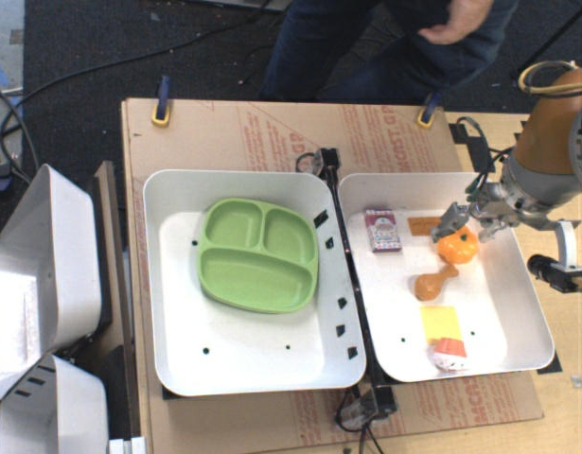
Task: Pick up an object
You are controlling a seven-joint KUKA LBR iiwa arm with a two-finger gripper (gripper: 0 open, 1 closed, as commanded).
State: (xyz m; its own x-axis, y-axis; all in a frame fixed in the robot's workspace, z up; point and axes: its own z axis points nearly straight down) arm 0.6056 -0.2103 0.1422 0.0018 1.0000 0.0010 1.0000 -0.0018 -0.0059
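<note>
My gripper (468, 227) hangs over the upper right part of the right bin (518, 348). Its fingers stand open, spread to either side of a round orange toy (458, 248). The toy lies just below the fingertips on the bin floor, and I cannot tell whether they touch it. The grey arm with its orange band comes in from the right edge.
Also in the right bin: a purple-and-white card box (383, 230), a flat brown piece (423, 225), a tan pear-shaped object (434, 282), a yellow block (441, 323) and a small red-and-white item (449, 351). A green divided plate (259, 254) lies in the left bin (167, 348). A person stands behind the bench.
</note>
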